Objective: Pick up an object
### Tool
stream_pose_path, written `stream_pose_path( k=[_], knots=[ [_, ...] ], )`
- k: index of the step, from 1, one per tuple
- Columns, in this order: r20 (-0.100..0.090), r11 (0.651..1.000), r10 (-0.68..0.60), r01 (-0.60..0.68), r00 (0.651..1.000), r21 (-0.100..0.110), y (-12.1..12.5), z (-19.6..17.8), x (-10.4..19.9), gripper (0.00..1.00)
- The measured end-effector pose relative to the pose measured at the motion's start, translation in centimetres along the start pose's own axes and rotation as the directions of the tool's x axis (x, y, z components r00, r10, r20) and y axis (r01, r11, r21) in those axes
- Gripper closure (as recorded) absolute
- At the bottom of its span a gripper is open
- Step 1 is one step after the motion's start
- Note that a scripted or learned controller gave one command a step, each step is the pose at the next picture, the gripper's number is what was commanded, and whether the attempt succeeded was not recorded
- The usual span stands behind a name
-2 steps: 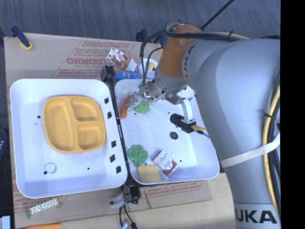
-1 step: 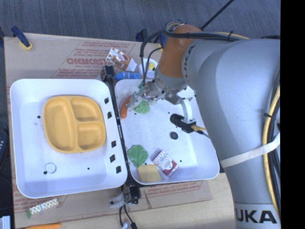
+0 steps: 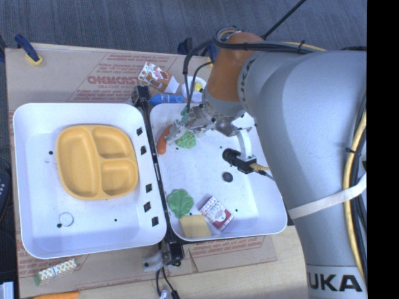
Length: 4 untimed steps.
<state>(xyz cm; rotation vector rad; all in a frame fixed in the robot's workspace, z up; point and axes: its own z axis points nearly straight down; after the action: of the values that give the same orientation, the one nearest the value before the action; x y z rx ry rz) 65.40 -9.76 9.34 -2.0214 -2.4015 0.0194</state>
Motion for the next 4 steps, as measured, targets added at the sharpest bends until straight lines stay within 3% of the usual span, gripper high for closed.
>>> stream_pose_path(
  k=[4],
  knots=[
    [0.000, 1.000, 0.000, 0.000, 1.000, 0.000, 0.00, 0.00, 0.01, 0.00]
  ],
)
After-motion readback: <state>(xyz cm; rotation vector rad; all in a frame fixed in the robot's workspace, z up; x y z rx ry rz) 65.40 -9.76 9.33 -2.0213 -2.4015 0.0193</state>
